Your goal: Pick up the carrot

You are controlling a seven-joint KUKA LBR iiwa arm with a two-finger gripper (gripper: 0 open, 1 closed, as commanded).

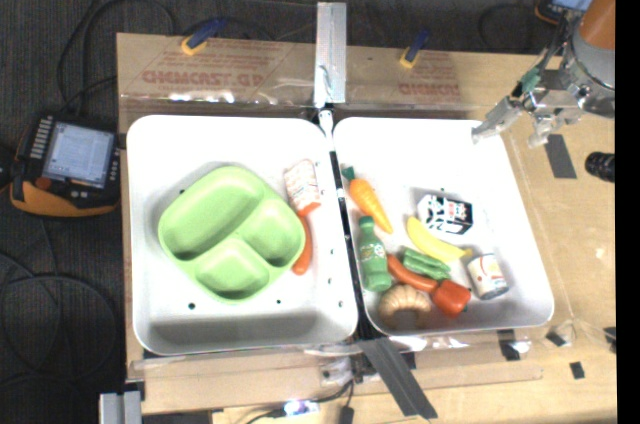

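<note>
Leftmost, the left bin (150, 242) holds a green divided plate (232, 230), with a small packet (301, 183) and a thin orange stick (303, 247) lying against the dividing wall. Right bin (510, 162): the carrot (366, 195) lies near that wall, green top pointing to the far corner, a green bottle (372, 255) just beside its tip. Banana (432, 239), red pepper (451, 297), croissant (402, 302), can (487, 275) and black-and-white carton (444, 212) crowd nearer the middle, so the carrot's far side looks freest for approach. Gripper (512, 115) hovers over the far right corner, fingers spread, holding nothing, well apart from the carrot.
</note>
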